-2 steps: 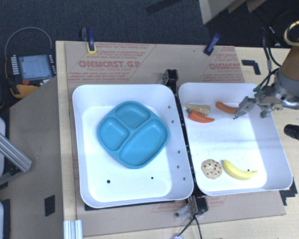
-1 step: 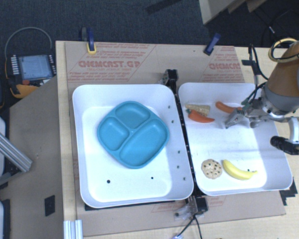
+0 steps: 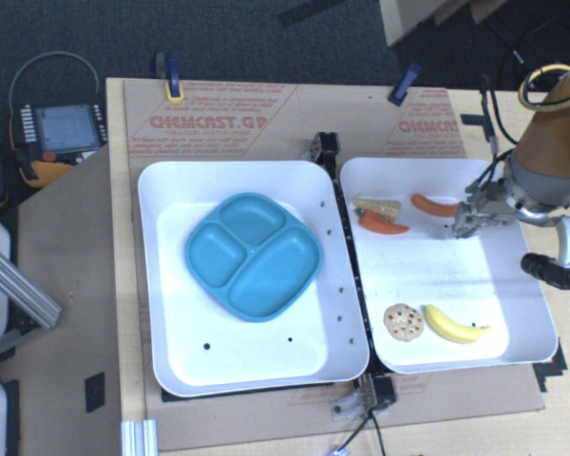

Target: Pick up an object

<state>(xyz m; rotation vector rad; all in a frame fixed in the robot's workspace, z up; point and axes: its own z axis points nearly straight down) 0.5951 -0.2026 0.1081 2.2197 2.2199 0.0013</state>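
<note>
The right bin point(image 3: 456, 278) holds an orange sausage point(image 3: 433, 204) at the back, a carrot point(image 3: 382, 223) beside a tan bread piece point(image 3: 378, 206), a round cookie point(image 3: 404, 322) and a yellow banana point(image 3: 453, 326) near the front. My gripper point(image 3: 465, 224) hangs low at the bin's back right, just right of the sausage's end and close to it. I see nothing lifted between its fingers.
A blue sectioned plate point(image 3: 254, 254) lies in the left bin point(image 3: 171, 350). The middle of the right bin is bare white floor. The arm point(image 3: 549, 150) comes in over the right bin's right rim. Clamps stand at the bench's back edge.
</note>
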